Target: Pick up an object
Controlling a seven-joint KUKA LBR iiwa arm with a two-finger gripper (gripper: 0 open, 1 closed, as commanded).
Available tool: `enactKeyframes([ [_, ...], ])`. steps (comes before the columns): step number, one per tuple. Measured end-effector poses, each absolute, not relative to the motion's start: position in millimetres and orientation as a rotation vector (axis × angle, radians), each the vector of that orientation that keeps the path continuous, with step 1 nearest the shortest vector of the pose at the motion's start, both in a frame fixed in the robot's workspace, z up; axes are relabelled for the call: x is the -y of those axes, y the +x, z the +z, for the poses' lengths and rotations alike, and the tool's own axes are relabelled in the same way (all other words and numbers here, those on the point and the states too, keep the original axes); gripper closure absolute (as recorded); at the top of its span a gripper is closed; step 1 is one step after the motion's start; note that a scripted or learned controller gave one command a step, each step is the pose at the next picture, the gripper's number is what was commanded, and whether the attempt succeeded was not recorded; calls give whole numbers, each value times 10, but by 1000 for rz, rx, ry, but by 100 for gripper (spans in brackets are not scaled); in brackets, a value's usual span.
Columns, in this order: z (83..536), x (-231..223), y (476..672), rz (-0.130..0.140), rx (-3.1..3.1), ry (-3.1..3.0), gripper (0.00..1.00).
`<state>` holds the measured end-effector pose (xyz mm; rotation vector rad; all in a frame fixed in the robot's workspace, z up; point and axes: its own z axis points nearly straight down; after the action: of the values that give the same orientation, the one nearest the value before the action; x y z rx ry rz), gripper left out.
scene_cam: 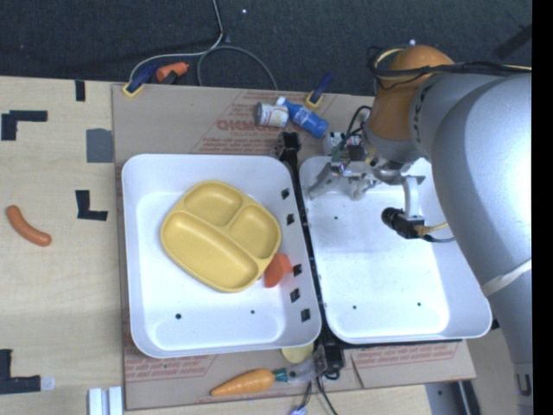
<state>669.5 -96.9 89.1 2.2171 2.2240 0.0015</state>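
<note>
My gripper (pixel 339 185) hangs over the far left corner of the right bin (pixel 432 318), close to the wall between the two bins. Its fingers stand apart and open, with nothing between them. A yellow divided plate (pixel 220 234) lies in the left bin (pixel 147 318). A small orange-red piece (pixel 276 271) rests against the plate's right edge, near the dividing wall. Both lie to the left of the gripper and nearer the front of the bench.
The grey arm (pixel 484 162) covers the right bin's far right side. A blue and white bottle (pixel 292 115) lies behind the bins. A toy carrot (pixel 246 382) lies in front of the left bin, and a sausage (pixel 28 226) lies far left on the bench.
</note>
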Motion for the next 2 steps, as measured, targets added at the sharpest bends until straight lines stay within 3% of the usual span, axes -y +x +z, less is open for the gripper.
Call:
enactKeyframes([
  [1, 1355, 2268, 6671, -5, -2206, 2225, 0],
  [2, 838, 1598, 6168, -2, -2222, 2215, 0],
])
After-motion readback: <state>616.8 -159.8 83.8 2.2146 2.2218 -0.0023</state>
